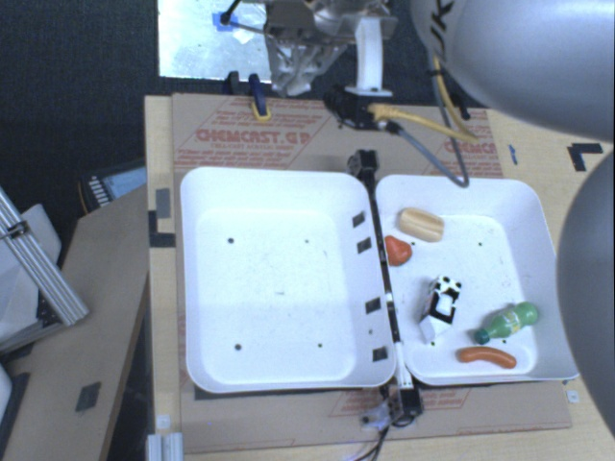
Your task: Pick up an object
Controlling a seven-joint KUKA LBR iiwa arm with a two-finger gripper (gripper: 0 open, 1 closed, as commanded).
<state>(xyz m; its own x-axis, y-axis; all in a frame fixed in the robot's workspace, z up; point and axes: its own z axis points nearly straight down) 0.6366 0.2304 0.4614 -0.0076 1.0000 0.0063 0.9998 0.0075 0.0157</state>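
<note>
Five objects in right bin (538, 209) — gripper (293, 70) blurred.

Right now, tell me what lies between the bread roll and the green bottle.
In the camera view, the black-and-white carton lies between the bread roll and the green bottle, in the right bin.

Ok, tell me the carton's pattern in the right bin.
Black and white patches, like cowhide, on the carton; the camera view shows it.
</note>
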